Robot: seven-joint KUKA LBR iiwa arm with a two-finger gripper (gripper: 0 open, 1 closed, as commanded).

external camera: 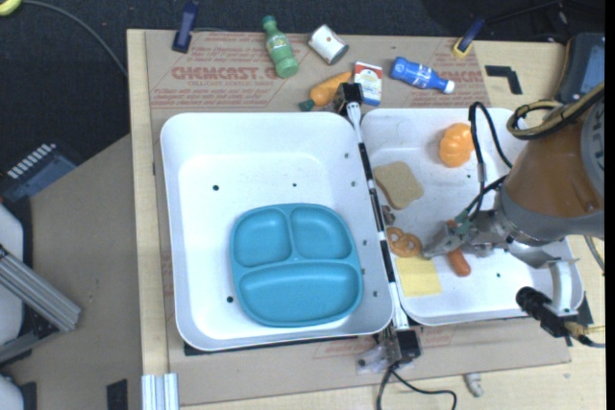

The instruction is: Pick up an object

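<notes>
**Gripper low in the right bin, beside a small red piece**

Nearest the camera, the left bin (192, 206) holds a blue divided plate (295, 262), lying flat toward its front edge. In the right bin (500, 298), a yellow cheese-like slice (419, 277) lies at the front left, with a pretzel (404, 244) just behind it near the divider between the bins. The grey arm reaches in from the right, and its gripper (455, 240) sits low over the bin floor, just beside a small red-orange piece (459, 262) shaped like a sausage. Whether that piece is between the fingers cannot be told, nor how far they are spread. Farther back lie a brown slice of toast (398, 182) and an orange fruit-like toy (456, 145). Beyond the bins, on the cardboard sheet (231, 67), rest a green bottle (281, 48), a white can (328, 43), a small carton (367, 82) and a blue bottle (421, 75).
</notes>
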